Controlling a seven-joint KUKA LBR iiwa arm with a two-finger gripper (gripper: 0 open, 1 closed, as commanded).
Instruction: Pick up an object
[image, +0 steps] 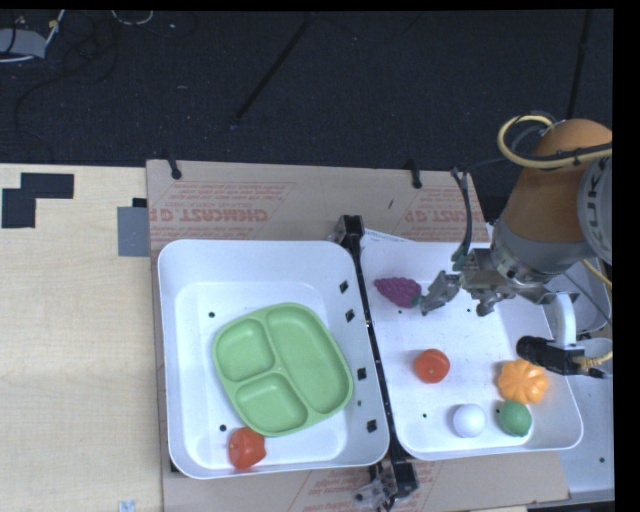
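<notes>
Camera view from above the bench (70, 330) takes in two shallow white bins side by side, with the grey arm (548, 215) and its orange band reaching in from the right. Its tool (460, 297) hangs over the far part of the right bin (570, 430), with two dark fingers (437, 296) spread apart and nothing between them. Just beside the nearer finger lies a purple bunch of grapes (398, 291), close to the bin's dividing edge (touching or not, I cannot tell).

Further toward the front of that same bin sits a red tomato (432, 365), well apart from the tool. Along the front edge rest a white ball (467, 420) and a green ball (514, 418), near each other, and just behind the green one sits an orange pumpkin-shaped toy (523, 381).

Over in the left bin (185, 275) a light green divided plate (283, 367) with three compartments lies flat and slightly turned. At its front corner sits a red-orange fruit (246, 447), just beside the plate's rim on the bin floor.
</notes>
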